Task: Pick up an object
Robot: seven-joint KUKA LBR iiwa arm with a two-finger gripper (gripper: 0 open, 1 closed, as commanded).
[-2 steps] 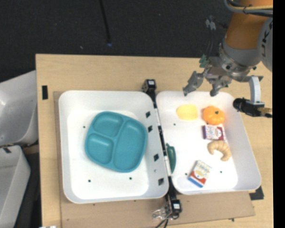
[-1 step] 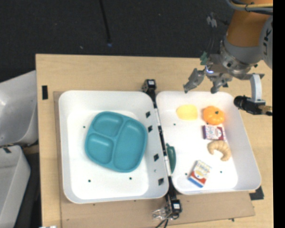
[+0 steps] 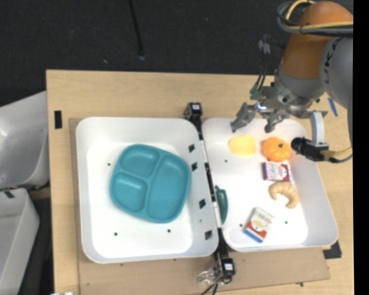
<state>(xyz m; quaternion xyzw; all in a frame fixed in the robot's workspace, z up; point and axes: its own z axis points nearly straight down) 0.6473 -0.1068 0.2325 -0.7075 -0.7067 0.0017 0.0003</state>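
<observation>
Hovering open hand [image 3: 257, 119] (holding nothing) above lemon [image 3: 242, 145], pumpkin [image 3: 276, 149] beside, croissant [image 3: 285, 193] nearer.

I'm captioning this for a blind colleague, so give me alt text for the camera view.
A grey and orange robot arm's open gripper hangs above the right white bin, just over a yellow lemon-like toy and a small pumpkin. That bin also holds a croissant and two small packets; the left bin holds a teal divided plate.

Light: I see even, bright overhead light on both white bins [image 3: 135, 251].
Glare: the bin floors wash out nearly pure white.
Shadows: faint and short.
Focus: soft throughout; edges slightly blurred.
Surround: very dark.
</observation>
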